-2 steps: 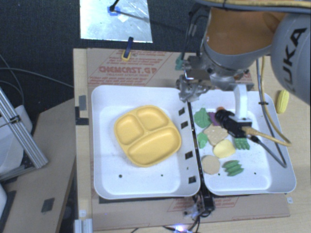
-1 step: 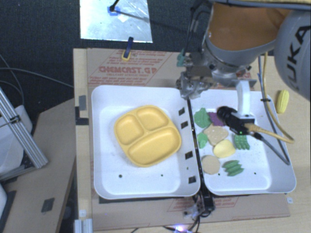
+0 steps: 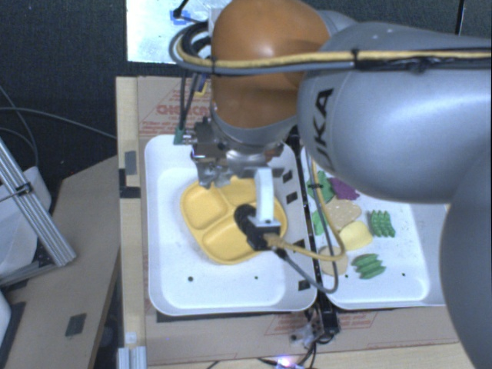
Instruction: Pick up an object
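Pincer above left shallow white bin; whether clenched or released, cannot tell. Yellow sectioned plastic plate just at 6 o'clock, lying in that bin. Right white bin at 3 o'clock holds green ridged pieces, purple piece.

A yellow plate, moulded into compartments, lies flat and face up in the middle of the left bin; its upper edge is hidden. Small toy pieces cluster in the left half of the right bin: a purple piece, a tan piece, a pale yellow block, a ridged green piece and green pods.
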`<state>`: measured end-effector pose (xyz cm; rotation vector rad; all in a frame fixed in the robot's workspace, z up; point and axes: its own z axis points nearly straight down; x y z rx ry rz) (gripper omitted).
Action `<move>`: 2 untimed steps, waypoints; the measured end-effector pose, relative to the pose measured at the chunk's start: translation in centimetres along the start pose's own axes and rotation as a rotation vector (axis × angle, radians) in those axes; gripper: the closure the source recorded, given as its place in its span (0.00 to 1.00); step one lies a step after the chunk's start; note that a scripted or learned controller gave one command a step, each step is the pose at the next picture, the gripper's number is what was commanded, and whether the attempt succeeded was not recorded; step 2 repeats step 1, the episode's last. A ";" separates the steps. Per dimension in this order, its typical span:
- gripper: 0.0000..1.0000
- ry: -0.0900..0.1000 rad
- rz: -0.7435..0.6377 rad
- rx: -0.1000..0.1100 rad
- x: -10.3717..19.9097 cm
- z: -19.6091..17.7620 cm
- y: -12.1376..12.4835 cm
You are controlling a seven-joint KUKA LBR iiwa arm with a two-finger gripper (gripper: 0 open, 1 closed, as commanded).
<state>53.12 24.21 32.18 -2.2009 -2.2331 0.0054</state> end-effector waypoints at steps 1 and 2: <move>1.00 -0.003 0.015 -0.003 -2.4 3.1 -3.8; 1.00 -0.003 0.015 -0.003 -2.4 3.1 -3.8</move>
